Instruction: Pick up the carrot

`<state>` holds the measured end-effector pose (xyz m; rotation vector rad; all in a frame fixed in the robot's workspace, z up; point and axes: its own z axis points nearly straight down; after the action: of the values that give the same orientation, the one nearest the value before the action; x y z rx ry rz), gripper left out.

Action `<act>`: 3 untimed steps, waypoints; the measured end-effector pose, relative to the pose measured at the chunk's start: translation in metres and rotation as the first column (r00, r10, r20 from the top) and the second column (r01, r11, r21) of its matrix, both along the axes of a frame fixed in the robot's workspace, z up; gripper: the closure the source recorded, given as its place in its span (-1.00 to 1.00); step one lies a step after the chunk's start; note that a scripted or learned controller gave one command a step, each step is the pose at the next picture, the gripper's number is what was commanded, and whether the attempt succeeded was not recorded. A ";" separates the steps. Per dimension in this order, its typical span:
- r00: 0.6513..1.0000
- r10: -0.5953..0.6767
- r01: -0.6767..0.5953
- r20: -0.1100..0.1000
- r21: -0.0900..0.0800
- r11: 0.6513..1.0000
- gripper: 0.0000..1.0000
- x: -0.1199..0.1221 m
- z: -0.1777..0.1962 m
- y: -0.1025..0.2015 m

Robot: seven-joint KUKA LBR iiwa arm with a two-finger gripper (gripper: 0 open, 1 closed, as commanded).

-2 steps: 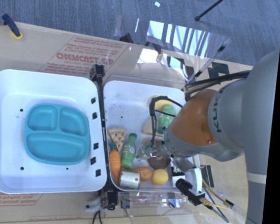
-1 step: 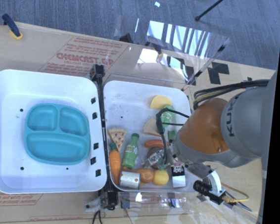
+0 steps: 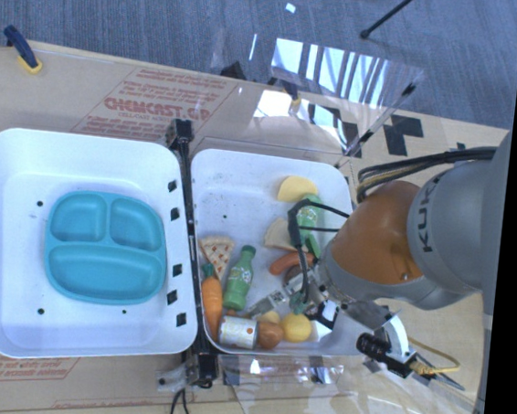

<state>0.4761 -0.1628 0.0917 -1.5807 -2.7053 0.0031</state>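
The carrot (image 3: 211,304) is a short orange piece lying lengthwise against the left wall of the right bin (image 3: 243,177), near its front. My gripper (image 3: 292,294) hangs low over the middle front of that bin, to the right of the carrot and apart from it. The green bottle (image 3: 238,277) lies between them. The grey arm with its orange band (image 3: 371,241) covers the bin's right side. Nothing of the carrot is in the gripper.
Around the gripper lie a yellow lemon (image 3: 296,328), a brown piece (image 3: 270,335), a can (image 3: 237,332), a red sausage (image 3: 284,264), a waffle wedge (image 3: 217,253) and a yellow piece (image 3: 296,190). The left bin (image 3: 9,221) holds a blue divided plate (image 3: 105,247).
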 end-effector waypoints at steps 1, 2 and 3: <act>1.000 0.010 -0.010 -0.002 0.000 1.000 1.00 0.001 0.010 0.000; 1.000 0.010 -0.010 -0.002 -0.001 1.000 -1.00 0.001 0.010 0.000; 0.940 -0.342 0.342 0.006 -0.004 0.940 -1.00 0.041 0.000 0.031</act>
<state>0.5175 -0.1313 0.0913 -2.0310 -2.3953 0.0036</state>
